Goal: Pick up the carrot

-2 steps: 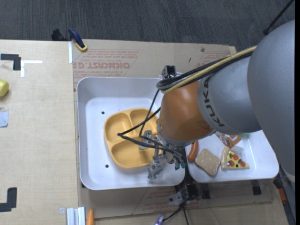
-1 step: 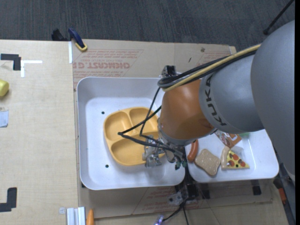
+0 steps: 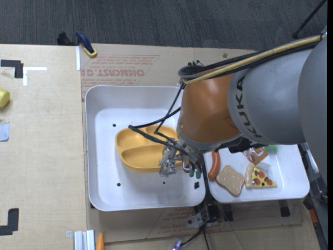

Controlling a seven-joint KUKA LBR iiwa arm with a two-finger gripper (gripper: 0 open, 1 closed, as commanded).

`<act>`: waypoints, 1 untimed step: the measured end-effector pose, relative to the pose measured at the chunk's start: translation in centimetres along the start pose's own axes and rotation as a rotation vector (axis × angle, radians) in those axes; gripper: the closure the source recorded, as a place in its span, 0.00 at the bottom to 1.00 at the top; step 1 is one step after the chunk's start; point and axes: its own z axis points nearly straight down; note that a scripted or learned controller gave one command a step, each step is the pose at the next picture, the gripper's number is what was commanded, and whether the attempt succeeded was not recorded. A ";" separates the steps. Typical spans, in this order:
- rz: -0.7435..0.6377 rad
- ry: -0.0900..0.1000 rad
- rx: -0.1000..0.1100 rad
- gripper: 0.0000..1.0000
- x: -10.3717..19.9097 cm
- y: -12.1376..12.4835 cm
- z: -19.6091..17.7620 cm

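Observation:
The carrot (image 3: 258, 152) lies in the right bin (image 3: 292, 190), an orange piece with a green top, mostly hidden under the arm's wide body. My gripper (image 3: 168, 165) hangs over the left bin (image 3: 94, 139), at the right edge of a yellow divided plate (image 3: 136, 150). It is well to the left of the carrot, with nothing seen held in it. Cables run from the wrist across the plate.
In the right bin, a red sausage (image 3: 214, 165), a slice of bread (image 3: 230, 180) and a pizza slice (image 3: 259, 177) lie near the carrot. A yellow object (image 3: 3, 98) sits at the bench's far left, and a blue clamp (image 3: 86, 44) behind the bins.

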 end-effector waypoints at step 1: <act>0.129 0.005 0.003 1.00 1.3 5.1 -5.9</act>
